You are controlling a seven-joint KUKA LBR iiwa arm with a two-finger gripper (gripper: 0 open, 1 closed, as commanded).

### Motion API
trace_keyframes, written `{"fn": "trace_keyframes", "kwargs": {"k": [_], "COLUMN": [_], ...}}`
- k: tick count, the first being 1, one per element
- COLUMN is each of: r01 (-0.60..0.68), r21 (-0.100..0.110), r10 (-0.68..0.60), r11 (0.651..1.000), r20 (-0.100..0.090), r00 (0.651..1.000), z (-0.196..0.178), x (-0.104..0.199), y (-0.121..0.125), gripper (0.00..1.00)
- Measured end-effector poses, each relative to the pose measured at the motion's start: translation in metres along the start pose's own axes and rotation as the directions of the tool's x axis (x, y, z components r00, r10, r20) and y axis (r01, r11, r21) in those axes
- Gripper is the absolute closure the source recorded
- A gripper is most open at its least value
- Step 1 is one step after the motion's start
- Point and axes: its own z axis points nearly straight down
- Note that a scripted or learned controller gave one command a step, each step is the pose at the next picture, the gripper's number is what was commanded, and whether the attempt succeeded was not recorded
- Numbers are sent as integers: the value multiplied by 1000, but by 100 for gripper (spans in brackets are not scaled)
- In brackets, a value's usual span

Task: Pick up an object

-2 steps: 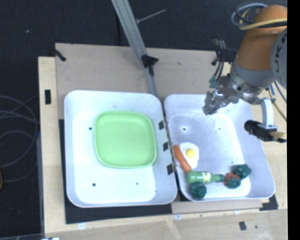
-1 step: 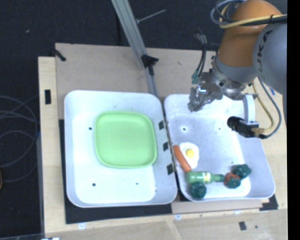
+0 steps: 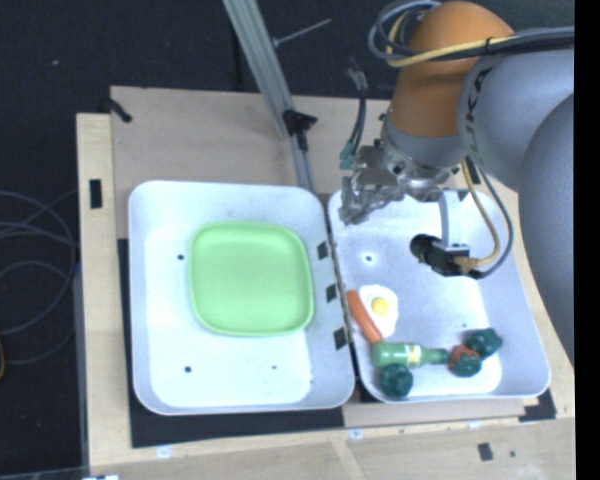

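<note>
Camera view, arm: the grey arm (image 3: 525, 118) with its orange band (image 3: 442, 58) reaches in from the right and hangs over the far left corner of the right bin.
Camera view, gripper: the gripper (image 3: 358, 203) sits low at that far corner, just beside the divide between the two bins; whether it is released or clenched I cannot tell, and nothing can be made out in its grasp.
Camera view, left bin: the left bin (image 3: 160, 368) carries a pale green square plate (image 3: 250, 278) lying flat near its middle.
Camera view, right bin: the right bin (image 3: 510, 308) holds the small things, all gathered toward its near end, well apart from the gripper.
Camera view, things to pick: a fried egg toy (image 3: 380, 304) lies touching an orange carrot (image 3: 362, 316) on its left; nearer the front are a green bottle (image 3: 408, 353), a dark green piece (image 3: 395, 379) just below it, and a red and green piece (image 3: 473, 353) toward the right.
Camera view, counter: the pale wooden counter (image 3: 200, 133) bears both bins side by side.
Camera view, pole: a slanted grey pole (image 3: 265, 68) rises from behind the bins.
</note>
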Motion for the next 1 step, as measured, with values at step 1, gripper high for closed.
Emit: {"fn": "trace_keyframes", "kwargs": {"k": [1], "r01": [0], "r21": [0], "r10": [0], "r11": [1000], "r20": [0], "r00": [1000], "z": [10], "x": [51], "y": [-1], "gripper": [100]}}
